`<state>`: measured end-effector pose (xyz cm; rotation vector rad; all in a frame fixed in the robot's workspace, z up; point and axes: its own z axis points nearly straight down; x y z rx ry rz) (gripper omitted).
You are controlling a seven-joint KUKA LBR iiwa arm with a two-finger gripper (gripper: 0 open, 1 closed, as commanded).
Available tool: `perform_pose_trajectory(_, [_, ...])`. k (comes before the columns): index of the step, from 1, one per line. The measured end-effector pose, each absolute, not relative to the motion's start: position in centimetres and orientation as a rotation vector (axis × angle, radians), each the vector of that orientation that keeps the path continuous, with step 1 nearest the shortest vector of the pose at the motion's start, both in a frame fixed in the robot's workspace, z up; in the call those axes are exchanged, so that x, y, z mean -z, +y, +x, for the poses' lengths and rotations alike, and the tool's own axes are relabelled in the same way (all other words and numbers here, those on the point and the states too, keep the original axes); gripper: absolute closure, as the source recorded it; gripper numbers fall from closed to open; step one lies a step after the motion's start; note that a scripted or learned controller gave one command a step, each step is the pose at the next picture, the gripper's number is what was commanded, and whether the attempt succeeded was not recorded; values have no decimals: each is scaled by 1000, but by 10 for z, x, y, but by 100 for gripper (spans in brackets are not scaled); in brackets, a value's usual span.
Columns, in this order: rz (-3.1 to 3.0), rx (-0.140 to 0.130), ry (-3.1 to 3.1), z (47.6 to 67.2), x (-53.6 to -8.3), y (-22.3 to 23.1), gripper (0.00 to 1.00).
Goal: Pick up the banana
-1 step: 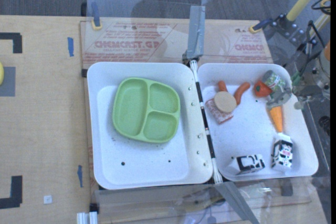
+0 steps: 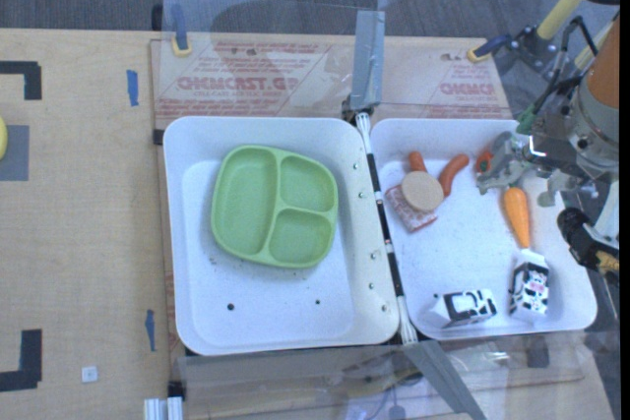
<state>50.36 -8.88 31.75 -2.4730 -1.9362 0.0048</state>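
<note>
Worktop (image 2: 79, 241): pale wood, with black corner marks at the left of the frame and a strip of blue tape (image 2: 132, 87) at upper left. Two white bins are set side by side at centre. Left bin (image 2: 187, 251): one green plate (image 2: 274, 207) with three compartments, lying flat in the bin's upper half. Right bin (image 2: 453, 256): a small red piece (image 2: 417, 160) and an orange-red piece (image 2: 453, 172) near the upper edge; just below and between them, a round beige disc (image 2: 423, 191) resting on a reddish packet (image 2: 407, 210); a carrot (image 2: 517, 216) at the right, lying roughly top to bottom; two black-and-white cartons at the lower right, one lying on its side (image 2: 467, 306), the other upright (image 2: 530, 289). Arm (image 2: 591, 128): entered from the right of the frame, over the upper right of the right bin. End effector (image 2: 500, 166): seen just above the carrot's upper end; whether it is open or closed cannot be told, and nothing is seen held in it. Banana: its place cannot be told with certainty. A small yellow shape (image 2: 3, 139) is cut by the left edge of the frame, on a grey patch of the worktop, well apart from both bins; whether this is the banana cannot be told.
</note>
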Motion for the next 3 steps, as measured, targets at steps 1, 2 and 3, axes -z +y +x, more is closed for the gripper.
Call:
perform_pose_trajectory(1, [-2646,-4,-1698,521,-432,-165,0])
perform_pose_trajectory(2, [-2952,-7,-1080,549,-432,-121,0])
perform_pose_trajectory(3, [-3114,-8,-428,611,-432,-133,0])
